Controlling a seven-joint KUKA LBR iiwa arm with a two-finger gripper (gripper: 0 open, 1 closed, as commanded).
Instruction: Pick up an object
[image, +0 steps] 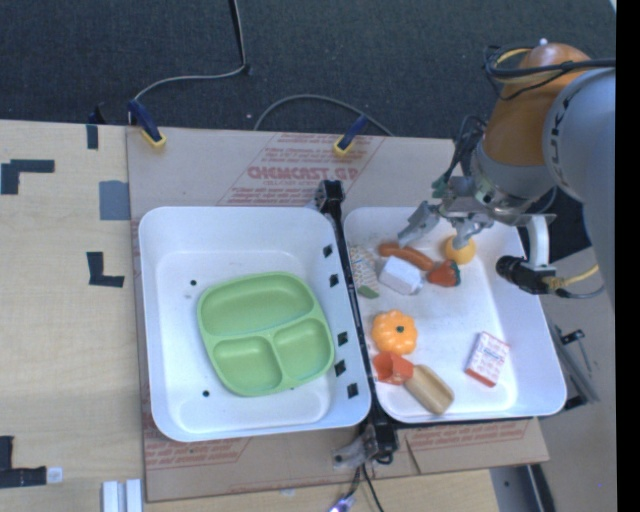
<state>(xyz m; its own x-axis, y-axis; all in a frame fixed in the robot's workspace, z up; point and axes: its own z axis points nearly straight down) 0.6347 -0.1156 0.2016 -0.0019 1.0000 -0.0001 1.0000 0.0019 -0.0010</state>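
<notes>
My gripper (437, 236) hangs over the back of the right bin (520, 300), open, with its fingers spread and nothing visibly held between them. Just below it lie an orange-red carrot-like piece (412, 256), a white block (399, 275) and a small red piece (446, 275). A yellow piece (462, 251) sits right by the right fingertip (461, 238). Further forward in the same bin are an orange pumpkin (393, 331), a red piece (391, 368), a tan bread roll (431, 389) and a red-and-white box (487, 358).
The left bin (170, 300) holds a green divided plate (265, 332). The bins meet at a black-clipped divider (343, 290). Both stand on cardboard (280, 170) held by clamps at the back. The grey and orange arm (540, 110) fills the upper right.
</notes>
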